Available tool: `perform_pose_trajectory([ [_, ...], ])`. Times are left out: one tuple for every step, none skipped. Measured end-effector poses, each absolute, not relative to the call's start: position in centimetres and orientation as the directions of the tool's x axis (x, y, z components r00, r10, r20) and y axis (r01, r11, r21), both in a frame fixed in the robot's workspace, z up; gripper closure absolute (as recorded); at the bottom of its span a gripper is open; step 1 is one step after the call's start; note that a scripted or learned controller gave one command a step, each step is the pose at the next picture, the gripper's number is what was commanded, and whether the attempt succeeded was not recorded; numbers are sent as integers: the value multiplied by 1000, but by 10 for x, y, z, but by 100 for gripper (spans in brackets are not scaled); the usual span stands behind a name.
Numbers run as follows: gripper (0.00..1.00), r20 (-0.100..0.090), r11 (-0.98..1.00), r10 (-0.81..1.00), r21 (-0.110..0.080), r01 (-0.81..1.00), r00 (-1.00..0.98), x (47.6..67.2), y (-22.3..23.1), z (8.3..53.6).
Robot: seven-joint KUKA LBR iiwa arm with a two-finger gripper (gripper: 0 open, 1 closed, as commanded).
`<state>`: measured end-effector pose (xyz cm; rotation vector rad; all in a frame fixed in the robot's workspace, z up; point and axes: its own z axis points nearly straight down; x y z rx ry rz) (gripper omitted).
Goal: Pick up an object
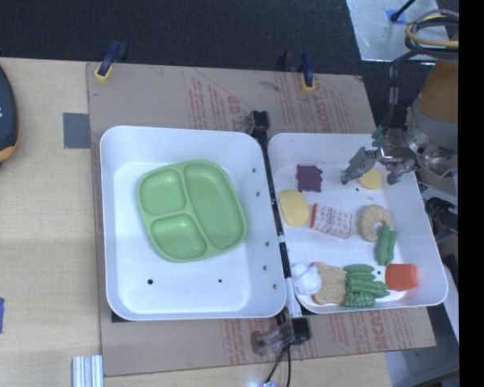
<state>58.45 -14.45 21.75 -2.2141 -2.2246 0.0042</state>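
Gripper (373,166) hovers at the right bin's (436,240) far end.
Its fingers are spread apart over a small yellow piece (371,180) (nothing between them); the purple block (309,177), yellow lemon (294,207) and orange cube (401,276) lie nearby.

The gripper (377,168) hangs over the far right part of the right bin (436,252), its fingers spread open just above a small yellow piece (372,180). Left of it lies a purple block (309,177); nearer the camera sit a yellow lemon-like object (294,207), a red-and-white packet (331,221) and a bagel (373,220). A green divided plate (192,210) rests in the left bin (121,289).
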Motion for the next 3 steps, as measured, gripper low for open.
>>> perform_pose_trajectory([
  [0, 1, 10, 1000, -8, 1000, -10, 616, -98, 128],
  [0, -1, 9, 1000, -1, 1000, -9, 658, -106, 90],
  [0, -2, 1, 1000, 0, 1000, -1, 657, -131, 93],
])
